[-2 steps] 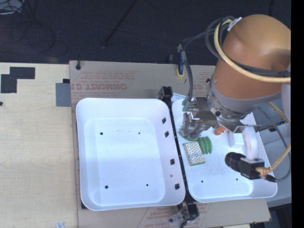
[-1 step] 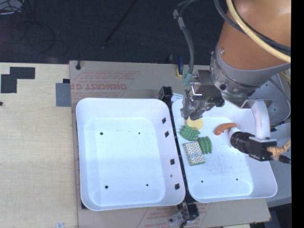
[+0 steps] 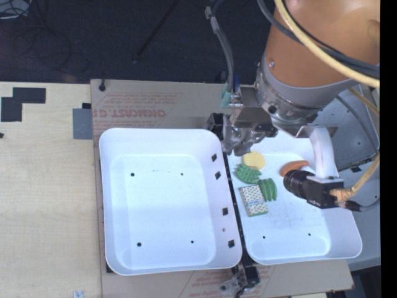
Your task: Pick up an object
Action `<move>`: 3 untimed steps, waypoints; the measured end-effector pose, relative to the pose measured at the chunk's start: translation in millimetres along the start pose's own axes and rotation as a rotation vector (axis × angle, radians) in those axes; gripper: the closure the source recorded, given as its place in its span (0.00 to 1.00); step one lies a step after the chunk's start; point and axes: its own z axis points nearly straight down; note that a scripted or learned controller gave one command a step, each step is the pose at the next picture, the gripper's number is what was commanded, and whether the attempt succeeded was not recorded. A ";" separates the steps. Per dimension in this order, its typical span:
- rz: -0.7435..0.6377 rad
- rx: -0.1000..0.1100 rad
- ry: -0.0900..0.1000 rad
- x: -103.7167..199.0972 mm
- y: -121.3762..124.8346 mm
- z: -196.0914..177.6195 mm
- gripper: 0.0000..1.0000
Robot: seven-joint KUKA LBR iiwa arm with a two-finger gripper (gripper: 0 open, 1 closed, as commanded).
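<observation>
The fingers [image 3: 236,145] hang low over the far left corner of the right white bin [image 3: 310,244], close against the wall beside the left white bin [image 3: 118,166] — whether they are spread or closed, or have hold of anything, cannot be told from this slant. Nearest to them, just to the view's right and a little nearer the camera, lies a yellow ridged round piece [image 3: 254,161]. A dark green ridged piece [image 3: 247,174] lies against its near side. Farther out from the fingers is a green pod-shaped toy [image 3: 268,189], and just beside that a small flat patterned packet [image 3: 254,200], lying askew. Off to the right, well apart from the fingers, an orange piece [image 3: 293,166] is partly hidden by the robot. Both bins sit on a brown board [image 3: 155,104] — it rests on the pale wooden tabletop [image 3: 43,197].
</observation>
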 end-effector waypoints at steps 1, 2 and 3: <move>0.000 -0.005 0.001 35.0 37.1 -62.0 1.00; 0.000 0.004 -0.001 35.6 28.0 -43.9 1.00; 0.003 0.006 -0.002 5.5 -1.5 13.0 1.00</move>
